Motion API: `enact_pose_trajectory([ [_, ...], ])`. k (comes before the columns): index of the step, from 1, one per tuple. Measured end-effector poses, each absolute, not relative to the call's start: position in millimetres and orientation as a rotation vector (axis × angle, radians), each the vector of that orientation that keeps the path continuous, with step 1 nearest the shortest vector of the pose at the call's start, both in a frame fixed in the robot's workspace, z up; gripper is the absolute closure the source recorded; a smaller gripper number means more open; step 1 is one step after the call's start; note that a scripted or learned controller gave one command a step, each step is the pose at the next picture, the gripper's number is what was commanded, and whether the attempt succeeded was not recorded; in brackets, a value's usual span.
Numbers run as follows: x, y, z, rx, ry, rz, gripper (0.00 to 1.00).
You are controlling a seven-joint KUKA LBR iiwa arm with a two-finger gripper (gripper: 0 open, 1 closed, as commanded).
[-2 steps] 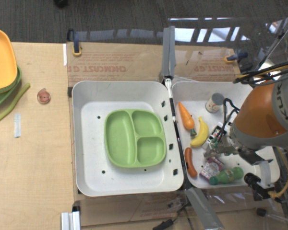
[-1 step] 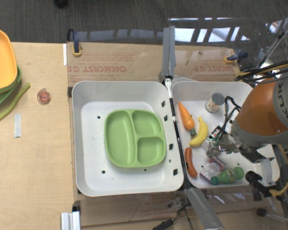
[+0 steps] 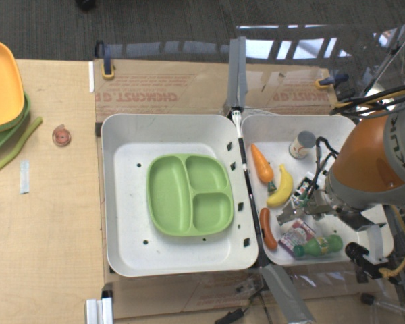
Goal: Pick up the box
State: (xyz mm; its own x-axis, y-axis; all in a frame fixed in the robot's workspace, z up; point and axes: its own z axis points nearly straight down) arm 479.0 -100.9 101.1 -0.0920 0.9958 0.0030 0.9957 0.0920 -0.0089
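At the lower edge of the right-hand shallow white bin [image 3: 283, 128], a green plastic bottle [image 3: 318, 246] is lying on its side. Just to its left the small box with pink and white print [image 3: 297, 235] is resting on the bin floor, hemmed in between the bottle and a red sausage-shaped toy [image 3: 266, 228], which is lying lengthwise by the bin's left wall.

The metal two-finger gripper [image 3: 291, 214] is hanging just above the box in the frame, very near its upper edge; whether it is open or closed cannot be told, and the box is not visibly gripped. The grey arm with its orange band [image 3: 371, 160] is covering the right part of this bin.

Further up, a yellow toy banana [image 3: 281, 187] is lying just beside the gripper, with an orange toy carrot [image 3: 261, 163] beyond it and a small pale cup [image 3: 301, 144] near the far wall.

In the left white bin [image 3: 121, 201], a light green divided plastic plate [image 3: 189, 194] is sitting in the middle. At the upper left of the frame, stacked orange and green plates [image 3: 1, 93] are lying on the wooden table [image 3: 47, 248], with a small pink round object [image 3: 61, 136] nearby.
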Motion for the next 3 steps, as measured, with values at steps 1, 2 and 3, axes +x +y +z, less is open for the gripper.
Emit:
enact_pose_trajectory([
  [1, 476.1, -100.2, 87.9, -2.165, -2.266, 0.007, 0.00],
  [2, 477.9, -101.0, 94.9, -2.169, -2.264, 0.006, 1.00],
  [3, 478.0, -95.8, 89.2, -1.770, -2.592, 0.001, 1.00],
])
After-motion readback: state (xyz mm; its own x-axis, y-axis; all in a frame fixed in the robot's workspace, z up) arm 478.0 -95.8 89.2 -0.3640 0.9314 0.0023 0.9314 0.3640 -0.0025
